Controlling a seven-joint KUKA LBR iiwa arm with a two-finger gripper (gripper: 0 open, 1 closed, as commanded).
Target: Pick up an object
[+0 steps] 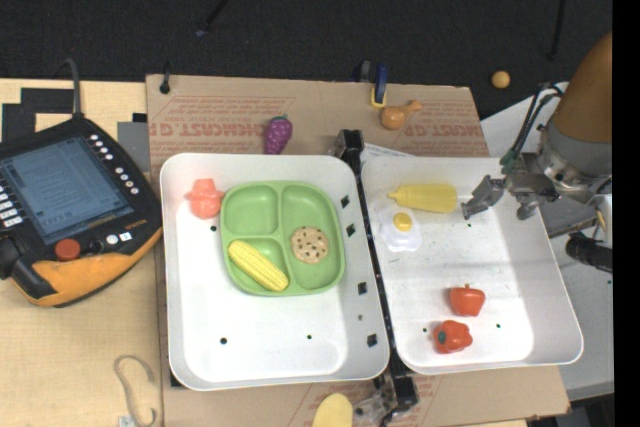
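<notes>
My claw (497,198) is spread w/ nothing in it, hanging beside the yellow bottle (425,198), prob. lining up a grab.

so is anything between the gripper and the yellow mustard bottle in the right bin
Nothing visible. The gripper sits just right of the yellow plastic mustard bottle, with bare white bin floor between them.

green divided plate (283,205), yellow corn (258,266), speckled tan cookie (310,244), yellow bottle (425,198), two red peppers (466,299), purple grapes (278,133), white bins (540,315)
</notes>
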